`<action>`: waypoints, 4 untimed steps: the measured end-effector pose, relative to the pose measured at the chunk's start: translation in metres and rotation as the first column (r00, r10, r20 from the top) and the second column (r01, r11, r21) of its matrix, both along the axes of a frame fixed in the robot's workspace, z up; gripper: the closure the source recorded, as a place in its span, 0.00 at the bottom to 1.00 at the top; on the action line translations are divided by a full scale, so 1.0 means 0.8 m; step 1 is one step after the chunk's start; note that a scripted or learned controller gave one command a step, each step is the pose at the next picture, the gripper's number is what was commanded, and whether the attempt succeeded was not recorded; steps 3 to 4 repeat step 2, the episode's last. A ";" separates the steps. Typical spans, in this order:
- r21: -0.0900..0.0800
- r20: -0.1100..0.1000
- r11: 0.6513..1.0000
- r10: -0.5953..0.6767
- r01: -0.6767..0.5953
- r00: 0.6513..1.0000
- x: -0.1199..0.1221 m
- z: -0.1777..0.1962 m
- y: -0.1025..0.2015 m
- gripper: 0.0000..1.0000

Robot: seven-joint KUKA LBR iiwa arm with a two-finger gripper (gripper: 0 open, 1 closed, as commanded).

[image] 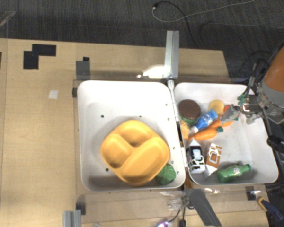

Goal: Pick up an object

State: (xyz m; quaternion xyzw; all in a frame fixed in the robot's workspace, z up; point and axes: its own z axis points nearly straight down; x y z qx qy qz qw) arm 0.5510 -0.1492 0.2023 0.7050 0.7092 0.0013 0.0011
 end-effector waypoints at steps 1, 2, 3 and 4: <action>-0.003 0.009 0.999 -0.053 0.053 0.999 0.052 -0.141 -0.032 0.00; -0.001 0.015 0.999 -0.050 0.050 0.999 0.055 -0.126 -0.029 1.00; -0.001 0.015 0.999 -0.050 0.050 0.999 0.055 -0.126 -0.029 1.00; -0.001 0.015 0.999 -0.050 0.050 0.999 0.055 -0.126 -0.029 1.00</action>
